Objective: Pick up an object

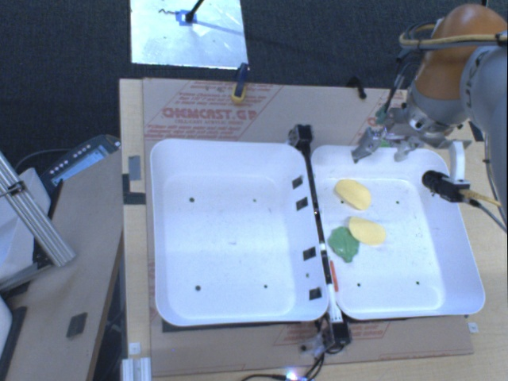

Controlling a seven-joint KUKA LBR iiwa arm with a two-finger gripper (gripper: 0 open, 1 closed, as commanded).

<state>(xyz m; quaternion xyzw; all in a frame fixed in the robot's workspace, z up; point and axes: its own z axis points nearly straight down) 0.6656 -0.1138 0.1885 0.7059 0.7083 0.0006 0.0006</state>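
In the right bin [444, 292] lie three small things. One yellow oval piece [352, 194] rests near the bin's far left part. A second yellow piece [367, 231] lies just in front of it, touching a green leafy piece [344, 244] on its left. My gripper [382, 152] hangs over the far rim of the right bin, behind and to the right of the yellow pieces. Its two fingers are spread apart, open, with nothing between them.
The left bin [230, 236] sits beside the right one, and black clips [302, 205] run along their shared edge. A yellow and blue clamp [238, 92] stands on the cardboard behind the bins. A grey device [83, 159] lies off the bench at left.
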